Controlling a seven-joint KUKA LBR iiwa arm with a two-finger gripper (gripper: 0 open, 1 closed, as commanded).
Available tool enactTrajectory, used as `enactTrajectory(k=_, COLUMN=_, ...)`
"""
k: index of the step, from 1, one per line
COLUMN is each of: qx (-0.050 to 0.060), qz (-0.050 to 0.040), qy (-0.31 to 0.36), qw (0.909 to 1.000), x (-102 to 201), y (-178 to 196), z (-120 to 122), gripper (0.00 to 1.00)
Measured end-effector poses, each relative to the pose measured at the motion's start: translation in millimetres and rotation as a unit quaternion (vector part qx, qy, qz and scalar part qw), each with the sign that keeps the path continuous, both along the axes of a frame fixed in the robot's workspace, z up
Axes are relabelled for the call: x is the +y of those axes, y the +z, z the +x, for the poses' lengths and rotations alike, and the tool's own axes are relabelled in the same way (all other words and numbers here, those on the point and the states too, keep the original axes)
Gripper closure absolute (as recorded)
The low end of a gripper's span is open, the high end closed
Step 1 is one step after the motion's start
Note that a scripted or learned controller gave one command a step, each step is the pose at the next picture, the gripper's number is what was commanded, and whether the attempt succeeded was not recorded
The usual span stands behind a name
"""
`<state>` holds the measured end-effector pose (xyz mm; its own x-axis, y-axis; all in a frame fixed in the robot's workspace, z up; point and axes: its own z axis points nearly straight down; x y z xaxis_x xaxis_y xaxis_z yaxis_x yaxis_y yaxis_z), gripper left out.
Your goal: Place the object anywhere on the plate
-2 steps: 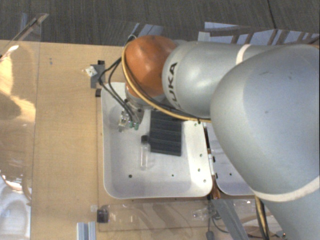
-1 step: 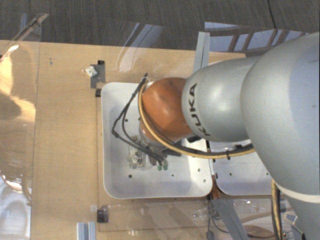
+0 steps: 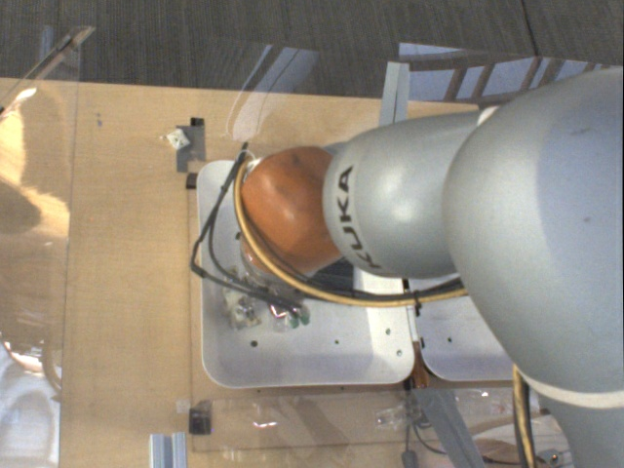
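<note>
Two white bins sit side by side on the tabletop (image 3: 117,261), and the arm (image 3: 439,203) covers most of both. Neither the object to be placed nor the plate can be made out; whatever lies under the arm is hidden.

The left bin (image 3: 322,359) shows its bare floor along the near side, dotted with a few small dark holes, and its rounded near corners. Over its left part hangs the tool (image 3: 265,310), seen as a small cluster of pale and greenish parts below the orange band (image 3: 288,213); whether it is open, closed or gripping anything cannot be told. Black and yellow cables (image 3: 239,252) loop around the band and down toward the tool.

Of the right bin (image 3: 468,354), one near corner is visible; the big grey arm blocks the rest. A narrow dark gap separates the two bins.

Small black brackets stand on the tabletop, one (image 3: 191,144) beyond the left bin's far corner and one (image 3: 200,419) off its near corner. A clear panel (image 3: 39,213) reflects light at the left.

Black letters reading "KUKA" (image 3: 353,217) run along the grey arm just beside the orange band.
</note>
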<state>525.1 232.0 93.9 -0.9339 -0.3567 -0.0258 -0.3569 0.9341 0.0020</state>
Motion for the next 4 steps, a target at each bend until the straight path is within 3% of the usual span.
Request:
enactTrajectory(k=1, qx=0.008, qz=-0.0036, qy=-0.03, qw=0.9995, x=-111.7, y=7.3, z=-15.7, gripper=1.0)
enactTrajectory(k=2, qx=0.007, qz=-0.0032, qy=0.032, qw=0.9994, x=-30.9, y=69.6, z=62.9, gripper=1.0)
enactTrajectory(k=3, qx=0.01, qz=0.0009, qy=-0.279, qw=0.9602, x=0.3, y=18.9, z=32.8, gripper=1.0)
enactTrajectory(k=4, qx=0.008, qz=-0.002, qy=-0.046, qw=0.9989, x=3.8, y=26.7, z=94.4, gripper=1.0)
